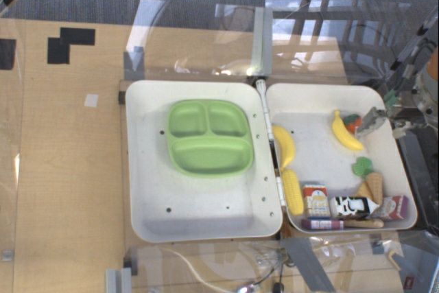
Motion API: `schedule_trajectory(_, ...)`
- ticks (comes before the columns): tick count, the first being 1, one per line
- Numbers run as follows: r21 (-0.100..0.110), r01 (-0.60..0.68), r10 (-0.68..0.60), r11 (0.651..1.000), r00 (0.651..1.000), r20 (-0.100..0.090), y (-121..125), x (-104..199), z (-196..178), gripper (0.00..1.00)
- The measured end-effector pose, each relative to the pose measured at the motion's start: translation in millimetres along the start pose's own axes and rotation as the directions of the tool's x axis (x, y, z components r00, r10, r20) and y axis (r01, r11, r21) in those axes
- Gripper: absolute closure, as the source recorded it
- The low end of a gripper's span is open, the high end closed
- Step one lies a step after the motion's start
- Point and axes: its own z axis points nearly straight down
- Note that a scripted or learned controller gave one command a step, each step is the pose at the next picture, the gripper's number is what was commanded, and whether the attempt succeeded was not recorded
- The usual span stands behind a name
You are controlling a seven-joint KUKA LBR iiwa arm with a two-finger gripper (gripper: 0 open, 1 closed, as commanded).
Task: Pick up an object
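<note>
Hovering at the right white bin's (401,168) edge, the hand (376,121), its state unclear, nears a light, stiff, slippery yellow plastic banana (345,132); grip mid-curve.

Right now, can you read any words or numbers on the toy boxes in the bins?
None can be read.
Red and white carton: print too blurred.
Black and white carton: only patches, no letters clear.
Pink box: too small to read.
Purple marker: label too small.
</note>
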Motion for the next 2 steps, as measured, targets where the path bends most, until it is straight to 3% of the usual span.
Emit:
schedule_trajectory(1, 0.0, -0.149, 0.149, 0.989, 0.989, 0.001, 0, -4, -34, 0.0)
schedule_trajectory(2, 0.005, -0.307, 0.307, 0.952, 0.952, 0.0, 57, 18, 104, 0.0)
